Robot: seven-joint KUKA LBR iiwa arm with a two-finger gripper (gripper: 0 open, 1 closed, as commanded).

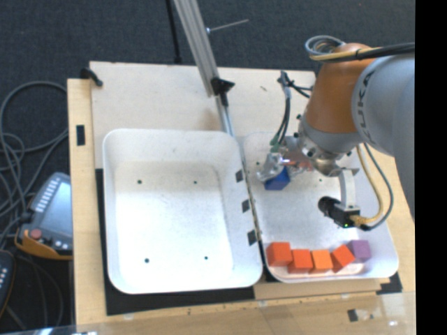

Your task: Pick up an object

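Observation:
My gripper (pixel 274 171) hangs low over the upper left part of the right bin (pixel 307 218), under the orange band of the arm. A blue block (pixel 278 180) sits right at its fingertips, partly covered by them; whether it is between the fingers I cannot tell. Along the right bin's near edge lies a row of orange blocks (pixel 307 257) with a purple block (pixel 359 249) at its right end.
The left bin (pixel 174 211) lies beside the right one. A slanted metal rail (pixel 202 51) rises behind the bins. Black cables and a connector (pixel 339 211) hang from the wrist over the right bin. A teach pendant (pixel 49 215) lies off the bench at the left.

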